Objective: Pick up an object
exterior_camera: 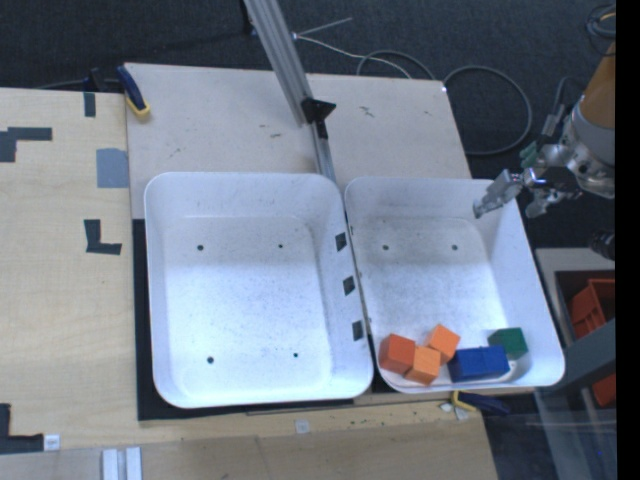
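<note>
Two white bins (240,193); pincer (510,196) above right bin's rim.

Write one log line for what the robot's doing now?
gripper: over right bin's far right rim, holding nothing | blocks: near edge, untouched | pick: not yet done

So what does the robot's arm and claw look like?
The arm comes in from the right, with an orange part above a grey metal wrist. Its claw is small, grey and silvery, with thin metal fingers. There is a tiny greenish spot near the wrist.
</note>
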Controlling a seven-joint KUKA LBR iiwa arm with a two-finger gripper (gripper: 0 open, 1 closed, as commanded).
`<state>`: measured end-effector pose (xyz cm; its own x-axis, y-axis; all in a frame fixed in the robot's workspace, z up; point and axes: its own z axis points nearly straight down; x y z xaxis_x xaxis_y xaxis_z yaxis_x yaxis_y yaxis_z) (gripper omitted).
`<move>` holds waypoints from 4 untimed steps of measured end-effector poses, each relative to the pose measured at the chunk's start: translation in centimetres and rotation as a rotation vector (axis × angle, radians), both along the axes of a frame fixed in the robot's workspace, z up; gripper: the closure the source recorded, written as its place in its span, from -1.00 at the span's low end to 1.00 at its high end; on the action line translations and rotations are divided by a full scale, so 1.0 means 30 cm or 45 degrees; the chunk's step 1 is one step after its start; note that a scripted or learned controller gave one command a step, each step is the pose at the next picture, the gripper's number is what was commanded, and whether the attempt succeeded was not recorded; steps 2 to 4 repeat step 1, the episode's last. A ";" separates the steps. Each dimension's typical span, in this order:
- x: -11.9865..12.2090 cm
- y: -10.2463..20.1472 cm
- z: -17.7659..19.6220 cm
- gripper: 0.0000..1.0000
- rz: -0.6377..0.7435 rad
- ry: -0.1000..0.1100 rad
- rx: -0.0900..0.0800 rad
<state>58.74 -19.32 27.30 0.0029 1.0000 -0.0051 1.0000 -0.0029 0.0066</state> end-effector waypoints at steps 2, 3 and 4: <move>0.274 0.012 -0.185 -1.00 0.009 0.012 0.006; 0.274 0.012 -0.185 -1.00 0.009 0.012 0.006; 0.274 0.012 -0.185 -1.00 0.009 0.012 0.006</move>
